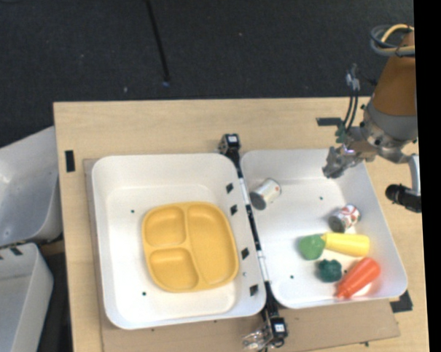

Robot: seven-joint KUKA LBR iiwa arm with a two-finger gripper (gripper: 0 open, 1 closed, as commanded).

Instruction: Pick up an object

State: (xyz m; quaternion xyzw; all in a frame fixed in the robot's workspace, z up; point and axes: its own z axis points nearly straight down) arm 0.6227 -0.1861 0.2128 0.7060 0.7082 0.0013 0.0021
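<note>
The right bin (295, 205) holds a small silver can (264, 193) lying on its side near the left wall, a crumpled silver and red object (345, 217), a yellow corn-like piece (347, 243), a green ball-like piece (310, 247), a dark green broccoli-like piece (328, 270) and an orange carrot (358, 276). My gripper (338, 161) hangs over the bin's far right corner, above and apart from the objects. Nothing shows between its fingers.
The left bin (119, 190) carries a yellow divided plate (189, 246). A ridge with black clips (246, 221) separates the two bins. A white container (20, 188) stands off the bench at the left. The arm (394, 98) comes in from the upper right.
</note>
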